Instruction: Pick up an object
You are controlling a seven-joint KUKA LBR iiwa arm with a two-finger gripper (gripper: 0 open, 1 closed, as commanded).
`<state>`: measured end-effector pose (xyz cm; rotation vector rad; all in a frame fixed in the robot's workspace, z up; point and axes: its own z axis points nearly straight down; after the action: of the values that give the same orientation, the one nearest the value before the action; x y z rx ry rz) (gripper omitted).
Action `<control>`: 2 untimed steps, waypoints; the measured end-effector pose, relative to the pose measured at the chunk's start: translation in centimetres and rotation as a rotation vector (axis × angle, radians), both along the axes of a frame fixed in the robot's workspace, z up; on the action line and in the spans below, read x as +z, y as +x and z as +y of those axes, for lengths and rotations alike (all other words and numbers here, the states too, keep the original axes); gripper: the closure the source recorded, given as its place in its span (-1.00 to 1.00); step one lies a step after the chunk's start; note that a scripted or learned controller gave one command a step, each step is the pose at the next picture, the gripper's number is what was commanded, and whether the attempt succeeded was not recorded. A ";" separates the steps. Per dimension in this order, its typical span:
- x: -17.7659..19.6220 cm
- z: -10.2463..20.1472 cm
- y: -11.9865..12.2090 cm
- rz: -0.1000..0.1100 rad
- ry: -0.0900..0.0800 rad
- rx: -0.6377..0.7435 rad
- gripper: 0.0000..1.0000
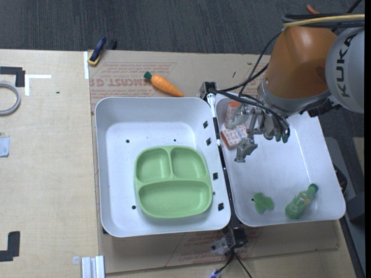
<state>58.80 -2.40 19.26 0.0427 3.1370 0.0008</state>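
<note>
My gripper (pixel 264 145) hangs over the back left part of the right bin (pixel 324 155), open, with nothing between its fingers. One fingertip (pixel 242 153) reaches down just right of a small red and white box (pixel 233 136) lying near the bin's left wall. Behind the box stands a small clear bottle with an orange cap (pixel 232 113), partly hidden by the gripper. A green broccoli-like toy (pixel 264 202) and a green bottle (pixel 301 202) lie at the bin's front.
The left bin (pixel 116 132) holds a green divided plate (pixel 173 182). A toy carrot (pixel 164 84) lies on the cardboard behind the bins. The arm's orange band (pixel 298 57) looms over the right bin's back edge.
</note>
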 end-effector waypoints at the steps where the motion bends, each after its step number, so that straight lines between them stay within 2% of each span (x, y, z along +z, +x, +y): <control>1: 0.0 0.9 -0.4 0.002 0.000 0.080 -1.00; 2: 0.0 0.9 -0.4 0.002 0.000 0.081 -1.00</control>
<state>58.40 -1.46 19.25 -0.0838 3.1381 0.0007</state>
